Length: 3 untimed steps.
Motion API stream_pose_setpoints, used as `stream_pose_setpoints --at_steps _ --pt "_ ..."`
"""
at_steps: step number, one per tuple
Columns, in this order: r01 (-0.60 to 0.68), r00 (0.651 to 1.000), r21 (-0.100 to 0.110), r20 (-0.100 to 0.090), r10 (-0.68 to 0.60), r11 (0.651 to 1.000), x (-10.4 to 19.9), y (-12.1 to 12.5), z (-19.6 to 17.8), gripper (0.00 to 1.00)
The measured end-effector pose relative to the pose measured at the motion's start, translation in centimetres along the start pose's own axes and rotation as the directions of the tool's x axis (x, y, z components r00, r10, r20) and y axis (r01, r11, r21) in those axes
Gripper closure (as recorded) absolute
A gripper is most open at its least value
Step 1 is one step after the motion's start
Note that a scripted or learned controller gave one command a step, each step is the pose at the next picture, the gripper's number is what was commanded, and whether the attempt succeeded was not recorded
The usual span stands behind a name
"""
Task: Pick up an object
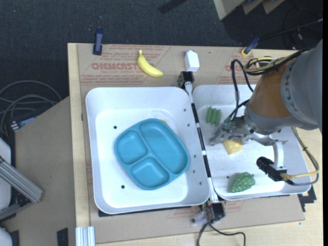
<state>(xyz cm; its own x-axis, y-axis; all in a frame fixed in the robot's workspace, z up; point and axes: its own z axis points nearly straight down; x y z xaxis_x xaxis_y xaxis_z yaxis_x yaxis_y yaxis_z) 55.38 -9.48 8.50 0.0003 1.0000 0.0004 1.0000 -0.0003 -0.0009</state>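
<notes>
Camera view shows a yellow piece [233, 147] near the middle of the right bin [287, 184], just under the gripper [227, 135]. Whether the gripper has closed on it cannot be told. A green pickle [213, 116] lies toward the bin's far left corner, green grapes [242, 182] by its near edge. An off-centre grasp could nudge the piece aside and come up with nothing.
</notes>
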Motion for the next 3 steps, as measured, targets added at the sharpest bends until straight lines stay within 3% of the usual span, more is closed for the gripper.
stream_pose_setpoints --at_steps 1,2,3 --pt "0.001 1.0 -0.013 0.002 -0.001 1.0 0.0 0.4 -1.5 1.0" --pt "0.002 1.0 -0.003 0.0 -0.002 1.0 4.6 -0.9 -12.5 1.0" --pt "0.001 1.0 -0.001 0.001 -0.001 1.0 4.5 -0.9 -12.4 0.0"
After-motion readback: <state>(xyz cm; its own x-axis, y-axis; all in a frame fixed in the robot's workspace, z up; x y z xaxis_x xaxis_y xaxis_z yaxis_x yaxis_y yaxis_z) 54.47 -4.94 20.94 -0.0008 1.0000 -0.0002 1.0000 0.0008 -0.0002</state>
